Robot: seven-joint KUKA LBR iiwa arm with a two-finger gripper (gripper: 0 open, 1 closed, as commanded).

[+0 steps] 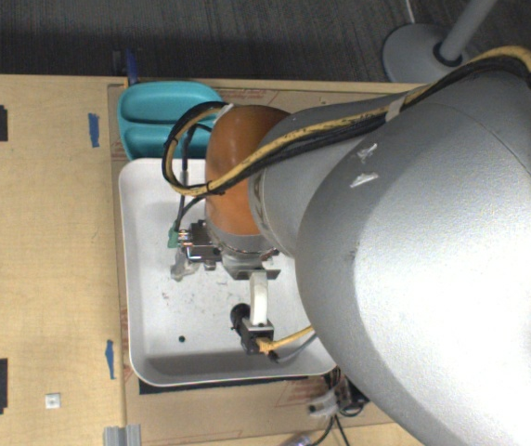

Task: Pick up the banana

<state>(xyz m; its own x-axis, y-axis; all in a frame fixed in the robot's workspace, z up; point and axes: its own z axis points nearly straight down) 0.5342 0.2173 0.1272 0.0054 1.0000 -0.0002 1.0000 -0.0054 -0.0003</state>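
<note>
My grey arm, with its orange band [233, 170], reaches in from the right and covers most of the view. The gripper [185, 263] hangs low over the middle of the left white bin [145, 277], pointing down at the bin floor. The wrist hides the bin's right part, and the arm's bulk covers the bench to the right.
A teal object [163, 114] lies just beyond the bin's far rim. The bin floor has a few small dark specks [182, 340] near the front. Bare tan bench [43, 249] with black and blue tape marks stretches to the left.
</note>
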